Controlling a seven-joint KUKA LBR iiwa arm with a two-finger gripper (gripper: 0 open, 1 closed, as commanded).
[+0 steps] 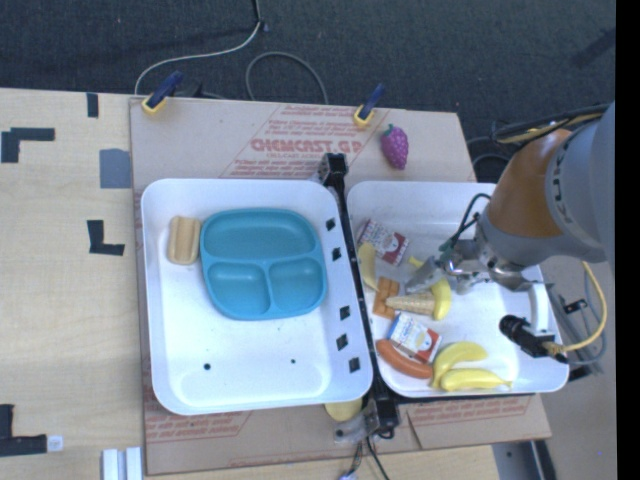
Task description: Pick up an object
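My gripper [441,273] hangs low in the right bin [520,380], reaching in from the right, just above a small yellow piece [440,299] and a pale stick-shaped item [411,306]. Nothing can be seen held in it. Around it lie a red-and-white packet [384,240], a yellow item [367,266], an orange block [385,297], a second packet [412,336], a red sausage [402,360] and yellow bananas [466,367]. The arm's orange band [525,198] covers part of the bin's right side.
The left bin [160,368] holds a blue divided plate [263,263] and a tan bread slice [183,240] at its left. A purple grape bunch [396,146] lies on the cardboard behind the bins. A black divider [345,268] runs between the bins.
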